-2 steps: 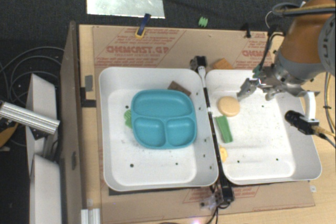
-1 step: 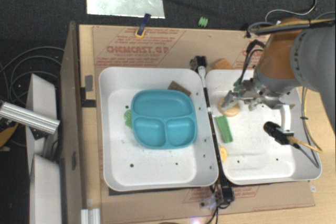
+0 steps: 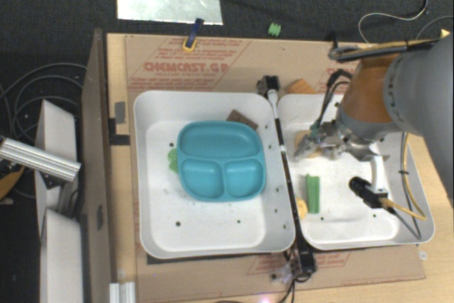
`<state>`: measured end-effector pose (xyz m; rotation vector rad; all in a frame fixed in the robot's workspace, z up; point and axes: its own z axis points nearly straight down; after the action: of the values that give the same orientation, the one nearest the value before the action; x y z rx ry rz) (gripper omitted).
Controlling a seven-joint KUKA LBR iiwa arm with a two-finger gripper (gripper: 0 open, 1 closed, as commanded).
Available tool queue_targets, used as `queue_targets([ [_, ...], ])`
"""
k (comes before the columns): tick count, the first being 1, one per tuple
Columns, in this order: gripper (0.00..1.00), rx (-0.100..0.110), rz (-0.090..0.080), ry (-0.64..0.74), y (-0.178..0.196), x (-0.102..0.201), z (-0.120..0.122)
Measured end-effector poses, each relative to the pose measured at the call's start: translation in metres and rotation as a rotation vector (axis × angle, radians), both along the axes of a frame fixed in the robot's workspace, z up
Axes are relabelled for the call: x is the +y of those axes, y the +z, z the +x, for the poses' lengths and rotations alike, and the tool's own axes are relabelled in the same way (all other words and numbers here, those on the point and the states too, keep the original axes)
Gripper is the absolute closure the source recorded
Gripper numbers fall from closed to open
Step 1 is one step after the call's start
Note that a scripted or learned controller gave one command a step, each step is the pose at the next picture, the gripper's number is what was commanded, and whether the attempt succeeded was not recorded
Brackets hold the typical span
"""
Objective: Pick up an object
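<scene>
My gripper (image 3: 311,144) hangs low over the left part of the right bin (image 3: 355,234), close to its left wall. A green block (image 3: 312,193) lies upright-long on the bin floor just in front of the gripper, apart from it. A small yellow piece (image 3: 302,208) rests beside the block's lower left corner. Something small and yellowish (image 3: 313,131) shows right at the gripper; I cannot make out what it is or whether it is held.
The left bin (image 3: 152,223) holds a blue divided plate (image 3: 220,160), with a brown piece (image 3: 242,118) behind it and a green bit (image 3: 172,158) at its left edge. A tan piece (image 3: 301,87) lies on the cardboard behind the right bin.
</scene>
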<state>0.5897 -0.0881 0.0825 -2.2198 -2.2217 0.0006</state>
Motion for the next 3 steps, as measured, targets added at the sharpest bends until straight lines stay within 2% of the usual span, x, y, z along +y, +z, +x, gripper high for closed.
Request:
queue_targets([
  [1,0.0,0.004,0.001,-0.003,0.001,-0.01,-0.078],
  [2,1.0,-0.006,0.001,0.001,0.013,-0.009,-0.072],
  [3,1.0,-0.015,-0.005,0.003,0.116,-0.03,-0.043],
])
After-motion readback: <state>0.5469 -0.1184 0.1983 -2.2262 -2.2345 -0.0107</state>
